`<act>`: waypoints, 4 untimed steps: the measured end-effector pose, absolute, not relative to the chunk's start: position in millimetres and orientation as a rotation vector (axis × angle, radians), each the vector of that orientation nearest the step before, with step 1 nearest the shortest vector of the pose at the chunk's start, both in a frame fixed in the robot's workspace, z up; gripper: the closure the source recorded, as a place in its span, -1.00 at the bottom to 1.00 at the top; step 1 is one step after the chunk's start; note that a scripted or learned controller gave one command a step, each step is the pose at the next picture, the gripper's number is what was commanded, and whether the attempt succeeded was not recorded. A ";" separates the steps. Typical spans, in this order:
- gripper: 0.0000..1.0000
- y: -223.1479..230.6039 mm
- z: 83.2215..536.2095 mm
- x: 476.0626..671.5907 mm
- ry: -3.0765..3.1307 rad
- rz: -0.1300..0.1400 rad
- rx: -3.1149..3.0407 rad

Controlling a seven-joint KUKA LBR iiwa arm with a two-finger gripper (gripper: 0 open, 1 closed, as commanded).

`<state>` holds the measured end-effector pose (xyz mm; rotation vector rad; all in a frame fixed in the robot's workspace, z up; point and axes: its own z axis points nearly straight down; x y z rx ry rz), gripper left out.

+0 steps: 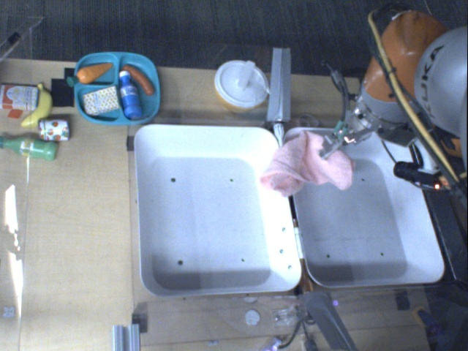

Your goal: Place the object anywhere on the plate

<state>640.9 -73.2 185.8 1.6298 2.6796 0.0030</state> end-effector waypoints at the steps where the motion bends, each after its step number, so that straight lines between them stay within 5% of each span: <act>1: 1.00 -71.5 225.5 642.6 2.685 0.004 1.621; 4: 1.00 85.2 223.2 652.3 3.135 0.004 0.001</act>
